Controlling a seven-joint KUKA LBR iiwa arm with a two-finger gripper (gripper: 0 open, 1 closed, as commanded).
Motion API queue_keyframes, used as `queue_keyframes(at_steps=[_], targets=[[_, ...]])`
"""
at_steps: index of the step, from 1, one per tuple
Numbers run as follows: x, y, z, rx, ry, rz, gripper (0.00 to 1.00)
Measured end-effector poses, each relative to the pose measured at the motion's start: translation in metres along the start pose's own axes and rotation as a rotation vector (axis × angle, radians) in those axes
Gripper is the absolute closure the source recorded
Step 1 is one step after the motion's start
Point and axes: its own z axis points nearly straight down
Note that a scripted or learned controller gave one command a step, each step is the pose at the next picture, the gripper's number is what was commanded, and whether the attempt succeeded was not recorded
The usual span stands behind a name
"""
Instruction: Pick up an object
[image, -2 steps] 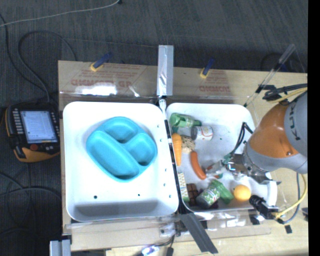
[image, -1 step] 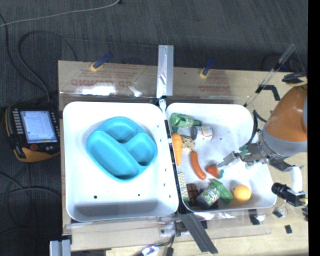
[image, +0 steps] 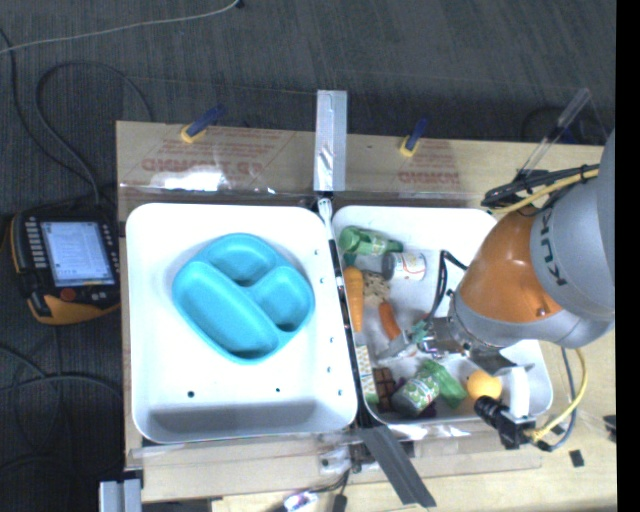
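The right bin (image: 470, 218) holds several small objects. A green bottle (image: 366, 241) and a small can (image: 404, 265) lie at its far end. An orange carrot (image: 354, 297) rests along the left wall, with a smaller orange piece (image: 388, 320) beside it. A green packet (image: 430, 384), a dark bar (image: 384, 385) and a yellow-orange fruit (image: 483, 384) sit at the near end. My gripper (image: 428, 343) is low inside this bin, just above the green packet and to the right of the small orange piece. The orange wrist band (image: 510, 275) covers the bin's right half.
The left bin (image: 160, 400) holds a blue divided plate (image: 242, 293). A divider wall (image: 340, 320) runs between the two bins. A teach pendant (image: 68, 262) lies off the bench at the left. Cables (image: 560, 400) hang near the bin's right corner.
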Motion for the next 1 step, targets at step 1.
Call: queue_keyframes(at_steps=[1], targets=[[0.0208, -0.0009, -0.0927, 0.012, 0.004, -0.032, 0.00]])
